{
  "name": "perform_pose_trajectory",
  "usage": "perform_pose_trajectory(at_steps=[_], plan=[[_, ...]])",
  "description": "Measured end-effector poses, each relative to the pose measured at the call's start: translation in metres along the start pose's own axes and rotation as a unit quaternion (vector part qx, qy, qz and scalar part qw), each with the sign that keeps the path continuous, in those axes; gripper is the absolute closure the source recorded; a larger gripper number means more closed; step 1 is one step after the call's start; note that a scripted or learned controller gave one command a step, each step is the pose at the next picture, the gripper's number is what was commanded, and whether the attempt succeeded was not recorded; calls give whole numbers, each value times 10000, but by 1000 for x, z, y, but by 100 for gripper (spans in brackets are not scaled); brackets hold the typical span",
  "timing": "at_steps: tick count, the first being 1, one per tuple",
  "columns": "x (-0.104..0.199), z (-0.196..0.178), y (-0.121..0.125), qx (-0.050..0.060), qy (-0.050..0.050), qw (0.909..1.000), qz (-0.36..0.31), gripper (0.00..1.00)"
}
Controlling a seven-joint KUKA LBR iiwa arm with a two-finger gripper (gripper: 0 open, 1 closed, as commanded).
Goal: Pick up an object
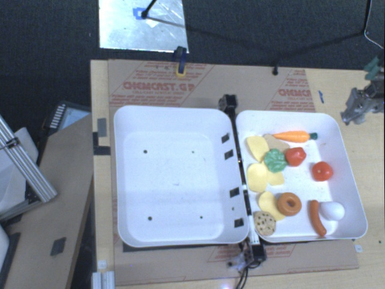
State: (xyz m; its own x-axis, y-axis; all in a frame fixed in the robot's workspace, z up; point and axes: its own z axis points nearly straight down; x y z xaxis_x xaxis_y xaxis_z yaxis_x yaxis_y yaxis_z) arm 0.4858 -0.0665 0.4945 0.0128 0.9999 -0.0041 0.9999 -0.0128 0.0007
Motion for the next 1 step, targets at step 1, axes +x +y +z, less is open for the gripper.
perform_pose_trajectory(at_steps=[1], plan=[[-51, -26, 105, -38, -2, 10000, -54, 100]])
